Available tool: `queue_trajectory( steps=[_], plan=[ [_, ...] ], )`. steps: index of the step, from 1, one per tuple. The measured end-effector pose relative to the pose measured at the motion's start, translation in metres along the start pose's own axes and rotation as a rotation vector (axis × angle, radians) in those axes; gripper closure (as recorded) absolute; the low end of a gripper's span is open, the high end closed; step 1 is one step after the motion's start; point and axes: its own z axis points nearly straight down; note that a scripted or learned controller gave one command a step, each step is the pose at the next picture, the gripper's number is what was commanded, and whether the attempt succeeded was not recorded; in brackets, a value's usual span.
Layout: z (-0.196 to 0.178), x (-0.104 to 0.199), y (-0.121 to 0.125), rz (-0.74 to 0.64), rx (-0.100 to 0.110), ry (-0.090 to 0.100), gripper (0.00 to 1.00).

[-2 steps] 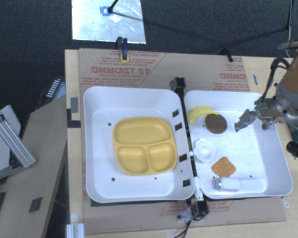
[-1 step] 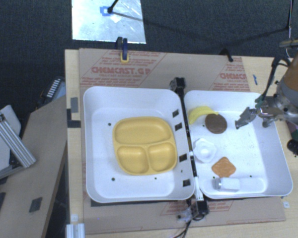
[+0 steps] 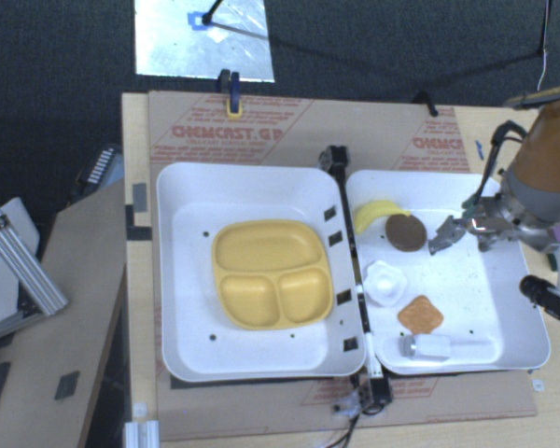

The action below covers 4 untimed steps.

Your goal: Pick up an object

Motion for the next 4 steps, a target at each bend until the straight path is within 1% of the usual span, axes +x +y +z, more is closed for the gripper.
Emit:
queue_trajectory(
  steps=[1,2,3,4],
  plan=[
    [0.062,0.001,-0.001,0.000,0.001,0.001,0.00],
    [0.105,0.002,0.000,0.001,-0.002,0.000,0.00],
    [0.093,0.001,0.001,0.000,-0.005,-0.001,1.00],
    [0.035,0.008,0.010,-0.003,-0.008,-0.001,1.00]
  ],
)
